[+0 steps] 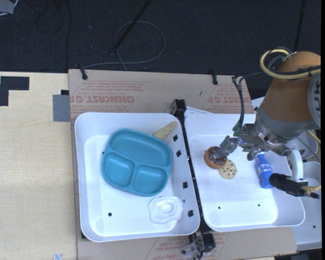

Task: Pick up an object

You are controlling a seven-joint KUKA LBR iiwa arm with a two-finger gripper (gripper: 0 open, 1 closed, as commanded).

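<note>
Overhead view of the table (pixel 32 167) with two shallow white bins side by side. The arm (pixel 292 99), grey with an orange band, enters from the right and reaches over the right bin (pixel 244 213). Its gripper (pixel 223 151) points down and to the left, with its tip directly over a brown doughnut-shaped object (pixel 212 158) lying near the middle of the right bin; whether the gripper is released, clenched or grasping the object cannot be told from this angle. A chocolate-chip cookie (pixel 228 170) lies touching the doughnut-shaped object on its lower right, just below the gripper. A blue object (pixel 264 170) lies farther right in the same bin, under the arm's wrist. The left bin (pixel 92 221) holds a blue divided plate (pixel 135 161), a tan wedge-shaped piece (pixel 165 130) just beside the plate's upper right edge, and a white fried-egg-like item (pixel 165 209) below the plate.
</note>
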